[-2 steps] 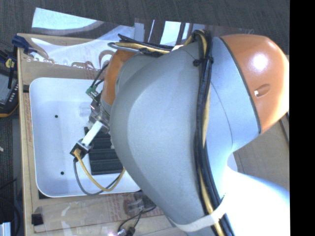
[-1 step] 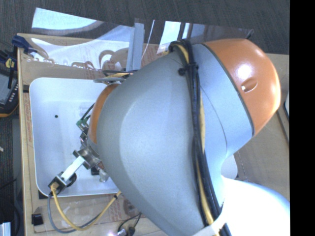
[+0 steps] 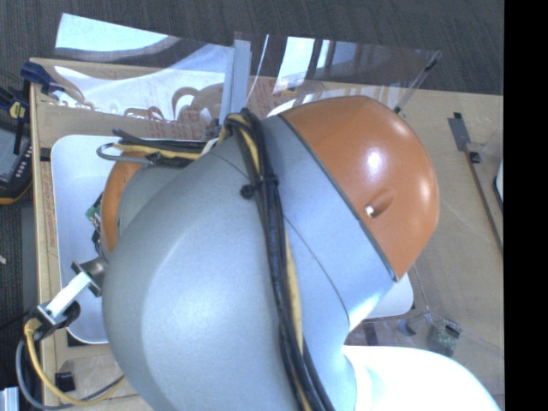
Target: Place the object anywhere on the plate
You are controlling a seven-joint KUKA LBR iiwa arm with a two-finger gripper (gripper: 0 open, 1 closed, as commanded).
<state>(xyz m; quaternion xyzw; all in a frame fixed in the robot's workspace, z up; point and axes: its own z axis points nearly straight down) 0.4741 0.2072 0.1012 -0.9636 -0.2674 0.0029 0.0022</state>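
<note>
Grey arm point(image 3: 214, 281) looming close, hiding most of left bin point(image 3: 68, 169)

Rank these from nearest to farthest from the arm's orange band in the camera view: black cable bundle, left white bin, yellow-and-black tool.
1. Black cable bundle, running down the grey arm just left of the orange band.
2. Left white bin, farther left, partly under the arm.
3. Yellow-and-black tool, at the left edge, outside the bin.

The arm point(image 3: 257, 264) stands over the middle of the bench point(image 3: 479, 195) and covers most of the left bin point(image 3: 73, 195). A cable point(image 3: 270, 229) runs along the arm.
</note>
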